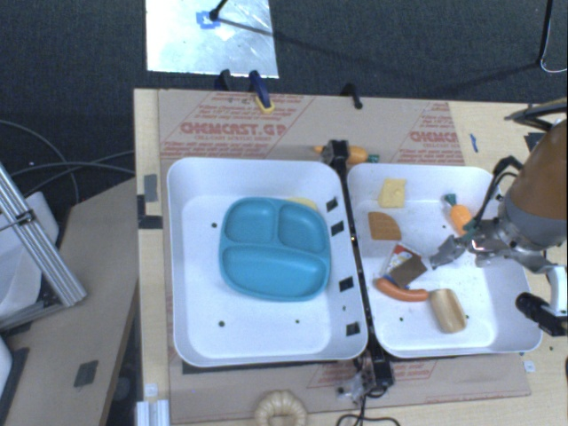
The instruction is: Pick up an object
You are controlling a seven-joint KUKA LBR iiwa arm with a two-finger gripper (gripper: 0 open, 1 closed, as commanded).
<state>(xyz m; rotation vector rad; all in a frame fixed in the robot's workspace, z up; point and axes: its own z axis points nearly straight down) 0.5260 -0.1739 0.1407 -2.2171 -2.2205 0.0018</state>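
A bread roll (448, 310) lies beside a hot dog (401, 290). The tool (446, 252) hovers nearby; its grip cannot be told.

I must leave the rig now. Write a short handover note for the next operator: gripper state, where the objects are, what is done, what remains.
Gripper: over the right bin, near its middle, nothing visibly held; finger state unclear.
Right bin objects: yellow cracker, brown slice, carrot piece, brown-and-red packet, sausage, bread roll.
Left bin: blue divided plate.
Done: arm reached in.
Left: grasp and lift one object.
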